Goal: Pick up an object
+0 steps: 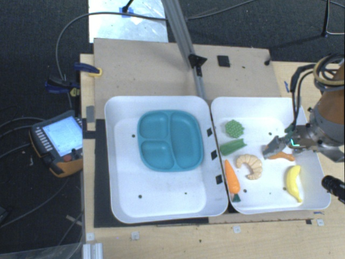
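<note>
Nothing lifted yet: tool [276, 146] low in right bin [259, 106] beside croissant [250, 165], grip state unclear, so the pick remains.

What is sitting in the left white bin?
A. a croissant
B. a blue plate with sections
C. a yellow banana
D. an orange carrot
B. The blue plate with sections lies in the left bin, while the banana, carrot and croissant all lie in the right bin.
</note>
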### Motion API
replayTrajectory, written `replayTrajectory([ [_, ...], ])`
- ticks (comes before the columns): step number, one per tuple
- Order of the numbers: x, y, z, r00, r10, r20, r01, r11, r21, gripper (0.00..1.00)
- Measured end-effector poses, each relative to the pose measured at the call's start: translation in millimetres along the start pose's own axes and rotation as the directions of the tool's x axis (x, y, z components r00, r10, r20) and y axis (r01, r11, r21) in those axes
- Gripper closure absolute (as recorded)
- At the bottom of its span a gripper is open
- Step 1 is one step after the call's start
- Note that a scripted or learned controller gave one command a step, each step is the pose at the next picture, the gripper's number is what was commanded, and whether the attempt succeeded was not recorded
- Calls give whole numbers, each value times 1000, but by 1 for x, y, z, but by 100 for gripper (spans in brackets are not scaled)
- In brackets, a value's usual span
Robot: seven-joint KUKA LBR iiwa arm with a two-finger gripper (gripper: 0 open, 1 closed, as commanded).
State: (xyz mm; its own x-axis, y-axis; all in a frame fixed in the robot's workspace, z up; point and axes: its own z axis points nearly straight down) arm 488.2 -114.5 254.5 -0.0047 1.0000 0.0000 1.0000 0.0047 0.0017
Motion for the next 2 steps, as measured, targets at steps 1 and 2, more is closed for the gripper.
replayTrajectory([
  [1, 0, 0, 0, 1000, 0, 0, 0, 1000, -1, 0],
  [2, -9, 5, 54, 1000, 4, 0, -4, 1000, 4, 0],
])
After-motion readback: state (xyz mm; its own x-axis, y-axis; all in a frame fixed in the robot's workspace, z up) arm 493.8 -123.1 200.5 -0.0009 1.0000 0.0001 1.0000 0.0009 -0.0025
